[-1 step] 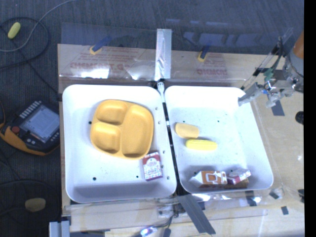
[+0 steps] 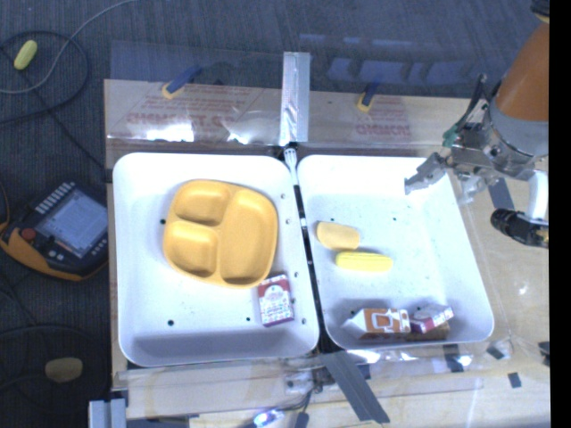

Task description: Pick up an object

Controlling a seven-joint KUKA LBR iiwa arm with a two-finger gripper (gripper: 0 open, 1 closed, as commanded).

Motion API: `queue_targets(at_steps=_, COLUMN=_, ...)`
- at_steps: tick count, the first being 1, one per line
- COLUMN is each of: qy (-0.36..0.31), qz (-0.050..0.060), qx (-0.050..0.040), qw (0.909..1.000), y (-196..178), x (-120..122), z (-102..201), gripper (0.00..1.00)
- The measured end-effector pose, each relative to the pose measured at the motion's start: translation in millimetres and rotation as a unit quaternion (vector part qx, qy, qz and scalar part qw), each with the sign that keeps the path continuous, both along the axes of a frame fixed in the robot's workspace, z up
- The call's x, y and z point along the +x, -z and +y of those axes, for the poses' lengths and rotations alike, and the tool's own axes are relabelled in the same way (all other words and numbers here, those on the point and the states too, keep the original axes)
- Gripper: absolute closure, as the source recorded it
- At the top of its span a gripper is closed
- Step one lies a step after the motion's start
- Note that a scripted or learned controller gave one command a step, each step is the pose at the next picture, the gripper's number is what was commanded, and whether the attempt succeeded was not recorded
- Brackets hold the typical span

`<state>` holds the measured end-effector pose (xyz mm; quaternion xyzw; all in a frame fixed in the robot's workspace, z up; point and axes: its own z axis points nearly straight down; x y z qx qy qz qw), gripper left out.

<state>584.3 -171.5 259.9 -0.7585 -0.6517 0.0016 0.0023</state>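
Note:
My gripper (image 2: 443,184) hangs over the far right corner of the right bin (image 2: 464,239), open with nothing between its fingers. In that bin lie a pale yellow rounded piece (image 2: 338,235), a yellow corn cob (image 2: 363,262) just in front of it, and a brown and red packet (image 2: 403,321) by the near wall. All three are well to the left of and nearer than the gripper. The left bin (image 2: 143,328) holds a yellow divided plate (image 2: 221,231) and a small red box (image 2: 275,301).
A metal strip (image 2: 295,96) stands at the back between the bins. Off the bench at the left lie an orange and grey handset (image 2: 62,230) and cables on dark carpet. The right bin's middle and far floor are bare white.

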Motion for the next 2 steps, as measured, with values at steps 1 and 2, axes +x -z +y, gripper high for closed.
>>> queue_targets(at_steps=1, qy=-0.005, qz=-0.001, qx=-0.0007, qw=1.0000, y=165, x=-12, z=30, gripper=0.00)
queue_targets(at_steps=2, qy=-0.059, qz=-0.010, qx=-0.0055, qw=0.9982, y=170, x=-23, z=62, gripper=0.00)
